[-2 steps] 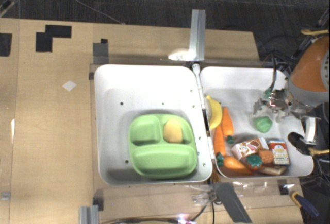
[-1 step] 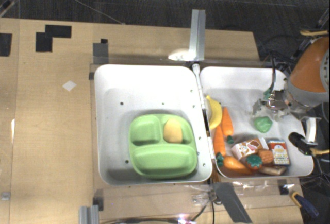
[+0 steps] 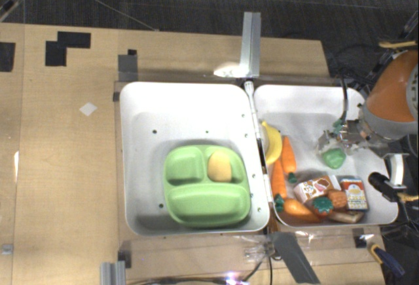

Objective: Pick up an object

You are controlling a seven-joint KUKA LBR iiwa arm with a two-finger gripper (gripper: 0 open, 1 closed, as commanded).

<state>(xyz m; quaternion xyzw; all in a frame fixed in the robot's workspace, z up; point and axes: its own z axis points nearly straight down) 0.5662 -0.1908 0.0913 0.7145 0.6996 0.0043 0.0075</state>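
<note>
Metal-grey and small from this height, my gripper (image 3: 335,139) hangs low in the right bin (image 3: 294,103), with a pale green object (image 3: 334,158) just beneath its tips; whether the fingers are wide, narrow or closed on anything I cannot tell, so I will not count the green piece as held. Outward from there, the wrist and the arm's orange band (image 3: 391,90) enter from the right side. The green object lies apart from the rest of the clutter, which I judge makes it the easiest target. Nearer the front of this bin sit two small printed cartons (image 3: 334,189) beside a carrot (image 3: 300,209), and a second carrot (image 3: 283,166) with a banana (image 3: 273,141) lies along the dividing wall. The left bin (image 3: 141,146) holds a green sectioned tray (image 3: 206,198) with a yellow fruit (image 3: 220,166) in one compartment. To do this well I would centre over the green piece, close slowly, and lift straight up.
</note>
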